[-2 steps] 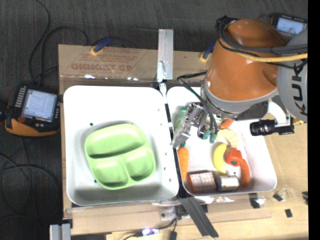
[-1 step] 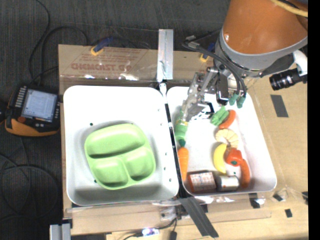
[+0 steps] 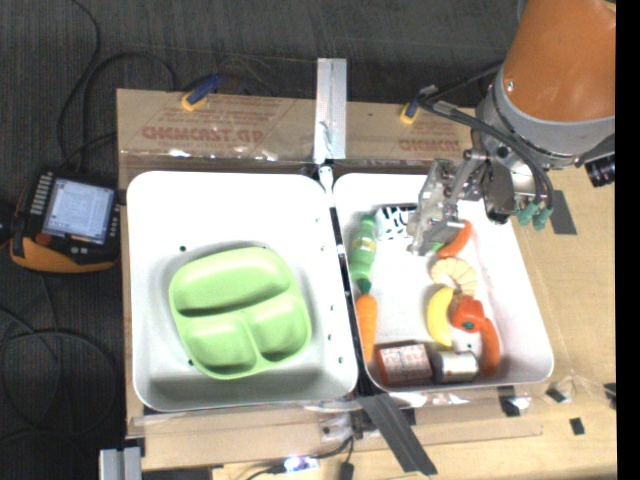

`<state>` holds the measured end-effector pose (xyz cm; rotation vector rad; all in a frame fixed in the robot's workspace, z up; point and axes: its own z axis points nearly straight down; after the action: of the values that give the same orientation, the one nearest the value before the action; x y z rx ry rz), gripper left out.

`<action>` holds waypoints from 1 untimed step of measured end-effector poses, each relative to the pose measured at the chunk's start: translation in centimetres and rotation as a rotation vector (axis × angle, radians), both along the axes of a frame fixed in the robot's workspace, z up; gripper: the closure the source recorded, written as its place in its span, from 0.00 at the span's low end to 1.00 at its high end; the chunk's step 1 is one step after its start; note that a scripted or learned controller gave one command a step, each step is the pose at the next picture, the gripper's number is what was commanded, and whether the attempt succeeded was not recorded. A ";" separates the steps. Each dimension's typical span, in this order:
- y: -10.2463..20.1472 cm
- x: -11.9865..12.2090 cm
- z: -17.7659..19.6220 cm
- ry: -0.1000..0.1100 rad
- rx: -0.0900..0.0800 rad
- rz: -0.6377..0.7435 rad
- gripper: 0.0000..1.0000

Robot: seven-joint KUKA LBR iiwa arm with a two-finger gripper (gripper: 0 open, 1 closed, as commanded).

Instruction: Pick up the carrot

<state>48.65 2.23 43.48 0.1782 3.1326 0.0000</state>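
The carrot (image 3: 366, 320) is a short orange piece lying lengthwise against the left wall of the right bin (image 3: 530, 303), just below a green bottle (image 3: 362, 249). My gripper (image 3: 428, 230) hangs over the upper middle of the same bin, up and to the right of the carrot and well apart from it. Its tip sits right beside a small orange-red piece (image 3: 459, 238). Nothing visibly sits in the gripper.
The right bin is crowded: a yellow banana (image 3: 439, 314), a ridged tan pastry (image 3: 456, 270), a red-orange toy (image 3: 476, 326), a brown can (image 3: 400, 361) and a white cylinder (image 3: 458, 366). A green divided plate (image 3: 240, 311) lies in the left bin (image 3: 150, 228).
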 end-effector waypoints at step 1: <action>-12.6 3.1 -5.0 0.001 -0.003 0.405 1.00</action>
<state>51.75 -10.42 38.47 -0.4552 3.1055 -0.0039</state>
